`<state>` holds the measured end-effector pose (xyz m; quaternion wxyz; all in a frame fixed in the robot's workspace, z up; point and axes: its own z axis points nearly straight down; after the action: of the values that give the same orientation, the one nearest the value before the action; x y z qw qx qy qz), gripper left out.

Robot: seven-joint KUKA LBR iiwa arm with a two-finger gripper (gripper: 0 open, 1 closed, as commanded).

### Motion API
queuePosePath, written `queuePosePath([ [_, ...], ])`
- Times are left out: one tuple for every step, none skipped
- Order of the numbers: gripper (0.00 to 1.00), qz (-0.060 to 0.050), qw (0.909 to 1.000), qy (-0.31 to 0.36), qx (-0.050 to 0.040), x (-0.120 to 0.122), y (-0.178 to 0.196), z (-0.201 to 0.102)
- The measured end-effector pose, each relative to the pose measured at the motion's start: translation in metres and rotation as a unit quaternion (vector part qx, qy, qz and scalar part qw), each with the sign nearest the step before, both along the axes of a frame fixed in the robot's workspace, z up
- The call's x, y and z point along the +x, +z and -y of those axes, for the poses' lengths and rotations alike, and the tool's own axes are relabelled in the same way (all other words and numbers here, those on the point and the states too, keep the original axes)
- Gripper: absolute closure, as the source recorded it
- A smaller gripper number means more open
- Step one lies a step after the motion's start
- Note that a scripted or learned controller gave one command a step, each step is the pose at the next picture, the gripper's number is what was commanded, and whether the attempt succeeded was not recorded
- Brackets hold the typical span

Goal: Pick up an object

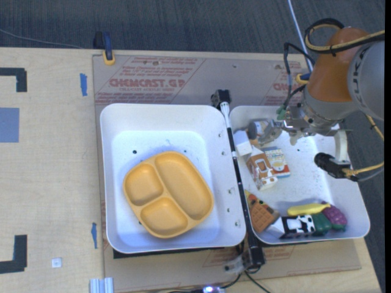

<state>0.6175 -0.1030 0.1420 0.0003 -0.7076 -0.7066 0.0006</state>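
Dark carpet lies behind a pale wooden bench (49,182), on which a printed cardboard sheet (153,78) is spread beneath two shallow white bins set side by side. In the left bin (122,127) a yellow plate with three compartments (168,193) is seen lying flat, towards the near side. The right bin (351,194) is seen to hold several small things: a little carton printed in orange and white (267,167) near the middle, a waffle-like brown piece (261,215) at the near left corner, and, along the near edge, a yellow banana (308,209), a black-and-white block (299,224), a green piece (321,224) and a purple bunch of grapes (335,217). The grey arm with its orange band (333,60) is seen reaching in from the right over the far end of the right bin. The gripper (290,127) is held low above that far part, beside a small white and grey thing (256,130). Whether it is spread or closed cannot be told, and nothing is seen held in it.
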Motion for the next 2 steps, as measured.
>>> queuePosePath([
  [0.0,0.002,1.0,0.0,0.0001,-0.0098,-0.0347,-0.0041],
  [0.0,0.011,0.9999,0.002,-0.001,-0.0143,-0.0368,-0.0012],
])
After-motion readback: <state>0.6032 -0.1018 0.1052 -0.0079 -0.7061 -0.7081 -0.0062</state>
